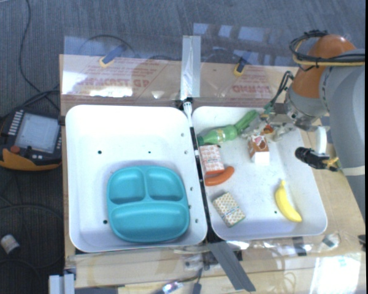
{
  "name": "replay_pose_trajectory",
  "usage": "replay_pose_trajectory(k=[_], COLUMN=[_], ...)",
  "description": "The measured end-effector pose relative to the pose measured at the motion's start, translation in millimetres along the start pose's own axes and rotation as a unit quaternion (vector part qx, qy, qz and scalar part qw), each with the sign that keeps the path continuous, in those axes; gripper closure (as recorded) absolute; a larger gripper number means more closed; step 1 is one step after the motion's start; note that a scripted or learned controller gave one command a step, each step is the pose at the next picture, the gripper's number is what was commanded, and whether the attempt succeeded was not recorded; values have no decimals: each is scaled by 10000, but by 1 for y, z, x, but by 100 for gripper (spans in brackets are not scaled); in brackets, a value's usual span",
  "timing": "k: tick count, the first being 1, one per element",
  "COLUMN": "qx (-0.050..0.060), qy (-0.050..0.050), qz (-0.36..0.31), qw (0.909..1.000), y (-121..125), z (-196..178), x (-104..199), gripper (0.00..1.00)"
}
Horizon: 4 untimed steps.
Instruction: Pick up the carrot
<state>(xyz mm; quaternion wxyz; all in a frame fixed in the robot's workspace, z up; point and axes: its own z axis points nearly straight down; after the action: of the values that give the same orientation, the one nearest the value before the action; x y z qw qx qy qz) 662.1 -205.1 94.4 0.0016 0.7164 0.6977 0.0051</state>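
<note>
We see the short orange carrot (219,175) lying in the right white bin (306,225) near its left wall, just below a red-and-white packet (211,158). The two-finger gripper (268,126) hovers at two o'clock from it, above a brown-and-white carton (259,147); whether it grips anything, we cannot tell.

I see dark grey carpet (110,11) around my bench, cables (18,11) trailing across it, and a handheld control pendant (27,139) lying on the floor at left.
</note>
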Motion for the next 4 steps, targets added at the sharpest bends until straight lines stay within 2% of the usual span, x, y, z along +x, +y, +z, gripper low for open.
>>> replay_pose_trajectory(k=[1,2,3,4], qx=[64,-2,-7,13], qy=[-32,-45,-52,-37], qz=[1754,2740,932,649], qw=[9845,9617,9956,9979], y=[-76,-130,-89,-64], z=[-48,4,5,5], x=[42,64,33,39], gripper=[0,0,0,0])
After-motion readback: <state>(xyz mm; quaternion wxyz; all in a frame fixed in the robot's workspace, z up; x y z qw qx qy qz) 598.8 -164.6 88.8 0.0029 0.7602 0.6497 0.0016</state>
